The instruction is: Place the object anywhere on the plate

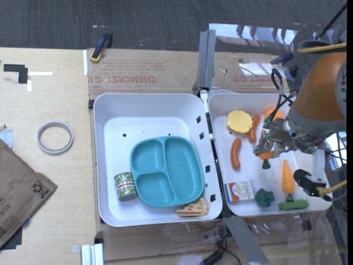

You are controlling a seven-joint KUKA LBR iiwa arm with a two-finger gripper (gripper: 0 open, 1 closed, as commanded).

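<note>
A teal divided plate [166, 171] lies in the left bin [110, 115]. My gripper [266, 147] hangs low over the middle of the right bin [220, 106]. Directly under it is a small orange piece with a green tip [266, 159], partly hidden by the gripper. Around it lie a yellow round item [240, 121], two red-orange sausages [236, 153] [254, 128], an orange carrot [287, 176], a green broccoli [264, 197], a green pickle [293, 205] and a small carton [240, 191].
In the left bin, a small can [125, 185] stands at the plate's left and a flat pastry piece [192, 208] lies at its front edge. A tape ring [55, 137] and a brown box [16, 195] sit on the bench to the left.
</note>
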